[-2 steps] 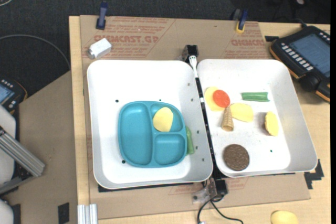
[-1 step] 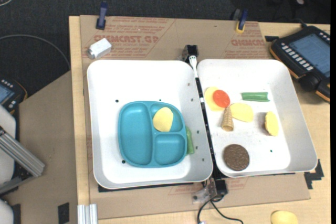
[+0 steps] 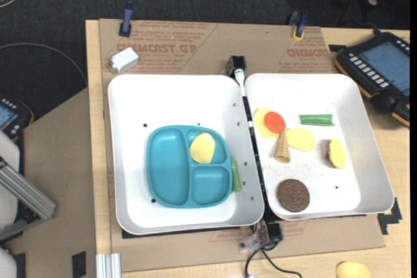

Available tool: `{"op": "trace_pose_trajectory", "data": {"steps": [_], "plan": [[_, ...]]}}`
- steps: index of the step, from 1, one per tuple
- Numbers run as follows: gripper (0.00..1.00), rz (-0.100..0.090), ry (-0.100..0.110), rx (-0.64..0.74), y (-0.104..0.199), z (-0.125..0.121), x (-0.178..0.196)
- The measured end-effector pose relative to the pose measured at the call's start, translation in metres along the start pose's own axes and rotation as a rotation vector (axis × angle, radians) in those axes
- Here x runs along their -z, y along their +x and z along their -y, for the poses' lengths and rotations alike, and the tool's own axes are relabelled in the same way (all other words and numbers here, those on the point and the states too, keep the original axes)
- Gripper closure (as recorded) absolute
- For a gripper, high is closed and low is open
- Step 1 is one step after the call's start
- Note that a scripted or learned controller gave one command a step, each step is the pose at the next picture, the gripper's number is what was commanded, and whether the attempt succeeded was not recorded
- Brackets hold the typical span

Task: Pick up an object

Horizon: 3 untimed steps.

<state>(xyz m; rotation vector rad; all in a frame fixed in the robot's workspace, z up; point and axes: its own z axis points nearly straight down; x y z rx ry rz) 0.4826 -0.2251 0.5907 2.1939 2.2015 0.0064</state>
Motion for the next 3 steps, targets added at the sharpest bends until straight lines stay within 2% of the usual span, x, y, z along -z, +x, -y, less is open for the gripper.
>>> {"op": "trace_pose_trajectory", "data": {"steps": [3], "plan": [[1.00,0.012,-0.015,0.000,-0.002,-0.002,0.033]]}}
